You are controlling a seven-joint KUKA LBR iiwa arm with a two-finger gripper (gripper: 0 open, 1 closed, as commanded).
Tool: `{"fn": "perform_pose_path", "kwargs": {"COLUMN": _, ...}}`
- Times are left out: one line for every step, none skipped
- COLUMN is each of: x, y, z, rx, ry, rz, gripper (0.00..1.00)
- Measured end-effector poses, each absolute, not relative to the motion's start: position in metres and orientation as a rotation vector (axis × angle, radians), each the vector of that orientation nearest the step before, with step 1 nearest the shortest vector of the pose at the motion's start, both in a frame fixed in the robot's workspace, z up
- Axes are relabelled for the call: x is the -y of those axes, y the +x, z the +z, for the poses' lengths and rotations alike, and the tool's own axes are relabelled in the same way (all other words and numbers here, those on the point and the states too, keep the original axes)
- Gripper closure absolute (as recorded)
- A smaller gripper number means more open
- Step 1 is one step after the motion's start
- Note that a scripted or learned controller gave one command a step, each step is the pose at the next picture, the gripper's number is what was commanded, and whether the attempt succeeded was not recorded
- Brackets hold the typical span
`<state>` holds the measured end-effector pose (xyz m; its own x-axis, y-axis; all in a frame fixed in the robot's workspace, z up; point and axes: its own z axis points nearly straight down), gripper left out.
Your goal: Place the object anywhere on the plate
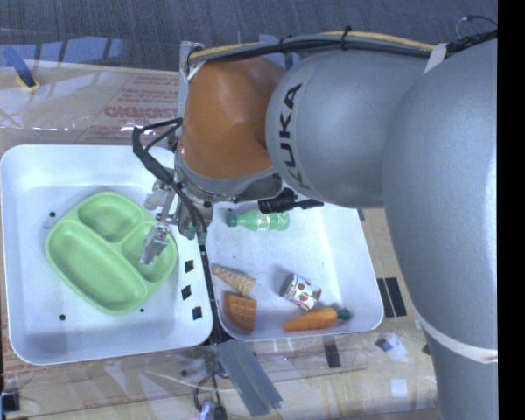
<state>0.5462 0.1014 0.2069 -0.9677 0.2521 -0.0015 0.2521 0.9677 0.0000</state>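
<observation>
At the near edge of the right bin (367,318), a carrot (313,320) lies beside a small printed can (301,292), with a waffle piece (240,311) and a cone (234,278) to their left, close to the wall shared with the left bin (26,322). All four rest loose on the bin floor, well apart from the gripper (156,245), which hangs across that wall over the left bin. There a green plate (92,265) with three compartments sits tilted on the white floor; the gripper's tip is above the plate's right rim, over the small right compartment. Nothing can be seen between the fingers, and whether they stand open or closed cannot be told from this slant. Farther back in the right bin, a green bottle (261,221) lies on its side, just beside the wrist and partly under the arm (350,129). The arm's orange band and grey body cover the far right of the bench. Behind the bins lies a clear plastic sheet (87,103) with red print.
</observation>
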Motion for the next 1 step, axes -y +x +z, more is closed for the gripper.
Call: {"fn": "perform_pose_path", "kwargs": {"x": -0.1025, "y": 0.5469, "z": 0.2175, "rx": -3.114, "ry": 0.392, "rz": 0.000, "gripper": 1.00}}
